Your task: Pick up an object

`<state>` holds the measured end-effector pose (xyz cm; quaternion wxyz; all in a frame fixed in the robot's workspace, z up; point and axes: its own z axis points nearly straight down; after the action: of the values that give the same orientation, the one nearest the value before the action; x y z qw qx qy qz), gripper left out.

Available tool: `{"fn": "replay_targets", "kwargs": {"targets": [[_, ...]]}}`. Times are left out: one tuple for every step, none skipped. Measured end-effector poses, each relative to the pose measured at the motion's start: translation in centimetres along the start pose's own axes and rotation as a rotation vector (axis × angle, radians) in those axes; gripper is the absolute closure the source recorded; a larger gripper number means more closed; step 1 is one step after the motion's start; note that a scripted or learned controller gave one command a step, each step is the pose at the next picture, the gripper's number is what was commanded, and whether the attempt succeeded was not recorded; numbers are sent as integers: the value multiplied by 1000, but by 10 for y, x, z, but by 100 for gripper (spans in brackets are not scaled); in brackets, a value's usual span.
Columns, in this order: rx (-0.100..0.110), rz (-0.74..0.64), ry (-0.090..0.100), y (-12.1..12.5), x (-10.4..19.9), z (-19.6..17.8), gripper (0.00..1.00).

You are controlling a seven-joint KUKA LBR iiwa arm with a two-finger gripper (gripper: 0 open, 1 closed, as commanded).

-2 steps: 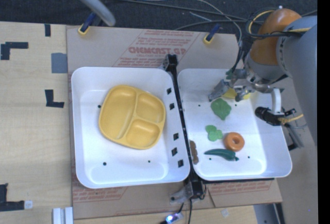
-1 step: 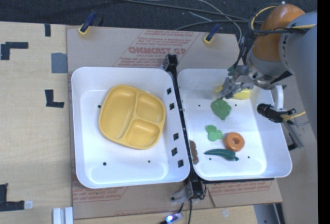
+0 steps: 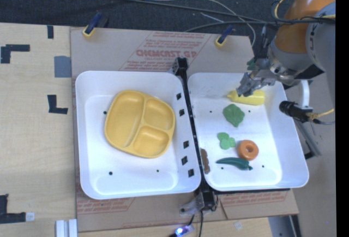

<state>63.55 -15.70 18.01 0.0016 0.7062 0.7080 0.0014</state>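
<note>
Your gripper (image 3: 246, 88) was down in the right bin (image 3: 283, 143), at the far end of the yellow piece (image 3: 250, 98); whether its fingers were open or closed, I could not tell; the left bin (image 3: 87, 137) held a yellow divided plate (image 3: 140, 123).
</note>
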Motion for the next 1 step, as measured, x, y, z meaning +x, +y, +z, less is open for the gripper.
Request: {"fn": "replay_targets", "kwargs": {"targets": [[1, 1, 0, -6, 0, -45, 100]]}}
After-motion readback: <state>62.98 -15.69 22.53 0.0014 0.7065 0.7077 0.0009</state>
